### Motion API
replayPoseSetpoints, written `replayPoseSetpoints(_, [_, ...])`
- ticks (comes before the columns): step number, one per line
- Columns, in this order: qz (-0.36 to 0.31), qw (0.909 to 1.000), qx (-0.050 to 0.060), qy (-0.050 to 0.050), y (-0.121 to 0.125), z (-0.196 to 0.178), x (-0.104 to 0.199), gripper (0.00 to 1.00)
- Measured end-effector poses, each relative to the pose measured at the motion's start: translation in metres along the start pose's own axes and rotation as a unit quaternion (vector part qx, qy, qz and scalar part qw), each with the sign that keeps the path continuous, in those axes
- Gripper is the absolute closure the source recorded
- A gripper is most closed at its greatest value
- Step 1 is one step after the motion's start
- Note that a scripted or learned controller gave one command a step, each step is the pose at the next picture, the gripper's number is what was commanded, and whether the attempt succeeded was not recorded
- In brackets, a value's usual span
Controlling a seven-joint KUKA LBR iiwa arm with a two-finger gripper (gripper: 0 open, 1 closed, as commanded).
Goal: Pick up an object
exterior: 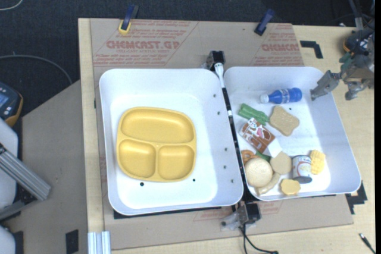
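My gripper (338, 87) hangs over the right bin's (333, 128) far right rim, fingers spread open with nothing between them. To its left a blue bottle (281, 96) lies on its side. Below the bottle are a green piece (253, 112), a bread slice (284, 120) and a red and white packet (257, 134). At the bin's near end sit a round bun (259, 171), a small can (302, 166), a yellow corn piece (317, 162) and a yellow wedge (290, 187).
The left bin (113, 98) holds a yellow divided plate (157, 143). Both bins rest on a cardboard sheet (178, 38) held by clamps at the far edge. A black divider (225, 104) runs between the bins.
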State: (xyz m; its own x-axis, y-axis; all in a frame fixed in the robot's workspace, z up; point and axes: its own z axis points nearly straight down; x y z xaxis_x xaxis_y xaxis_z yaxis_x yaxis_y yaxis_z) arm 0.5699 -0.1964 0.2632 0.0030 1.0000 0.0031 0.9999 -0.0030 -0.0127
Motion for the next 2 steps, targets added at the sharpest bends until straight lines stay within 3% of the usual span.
replayPoseSetpoints(1, [-0.001,1.0,-0.006,-0.001,0.002,-0.007,0.0,0.0])
replayPoseSetpoints(2, [-0.001,1.0,-0.003,-0.001,-0.002,0.042,-0.007,0.0])
